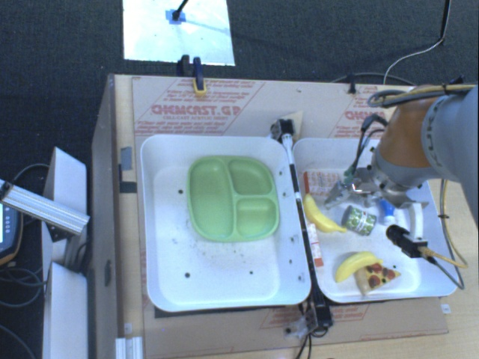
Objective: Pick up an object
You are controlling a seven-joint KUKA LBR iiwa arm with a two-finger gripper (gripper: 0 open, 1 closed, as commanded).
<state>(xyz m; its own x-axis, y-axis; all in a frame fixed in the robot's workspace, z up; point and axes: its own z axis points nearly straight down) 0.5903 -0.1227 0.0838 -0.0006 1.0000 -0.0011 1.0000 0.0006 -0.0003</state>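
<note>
My gripper (pixel 346 190) hangs low over the middle of the right bin (pixel 438 286), with the orange-banded wrist behind it. Just below it, lying on its side, is a small green and white can (pixel 359 221). To the can's left lies a yellow banana (pixel 322 217). A red and white packet (pixel 322 179) lies flat under the gripper's left side. Nearer the front of the bin are a second banana (pixel 353 264) and a toy pizza slice (pixel 376 276). Nothing shows in the gripper's grasp.
The left bin (pixel 168 275) holds a green divided plate (pixel 232 199). A small printed card (pixel 313 246) rests against the divider between the bins. A small blue item (pixel 385 211) sits right of the can, partly hidden by the arm.
</note>
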